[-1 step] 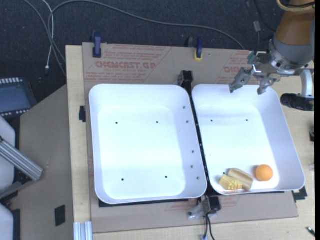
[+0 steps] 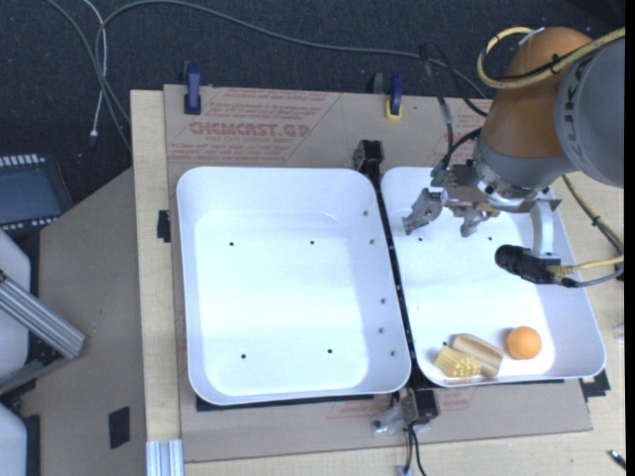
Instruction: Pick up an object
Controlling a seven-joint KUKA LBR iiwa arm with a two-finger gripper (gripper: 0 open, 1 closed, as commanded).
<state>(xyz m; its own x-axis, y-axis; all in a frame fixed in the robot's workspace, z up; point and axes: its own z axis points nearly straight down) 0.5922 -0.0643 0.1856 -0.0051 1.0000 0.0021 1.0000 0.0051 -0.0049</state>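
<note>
Nothing has been picked up yet, judging from how things lie. The hand [image 2: 444, 216] hangs over the upper part of the right bin [image 2: 585, 310], near its far left corner, with its two dark fingers [image 2: 421, 212] spread apart and nothing between them. The candidates for the pick all lie at the opposite end of that bin, along its near edge and well apart from the hand: an orange ball [image 2: 524, 342] toward the right, and just left of it a tan roll-shaped piece [image 2: 479, 347] touching or almost touching a small yellow ridged piece [image 2: 455, 364], which looks like toy corn, though it is too small to be sure. The left bin [image 2: 198, 266] holds no objects that can be made out, only a few dark dots on its floor. A black cylindrical part [image 2: 522, 263] with a yellow cable juts out beside the arm [image 2: 556, 87] over the middle of the right bin; it appears to belong to the rig, not to the objects on offer. Both bins sit side by side on the worktop [image 2: 149, 216]. So the whole of the task seems still ahead: the hand would have to travel toward the near edge of the right bin, settle over one of the three objects, descend, close and lift. The ball stands clear of the others and looks the easier target; the two pieces lying together could get in each other's way.
</note>
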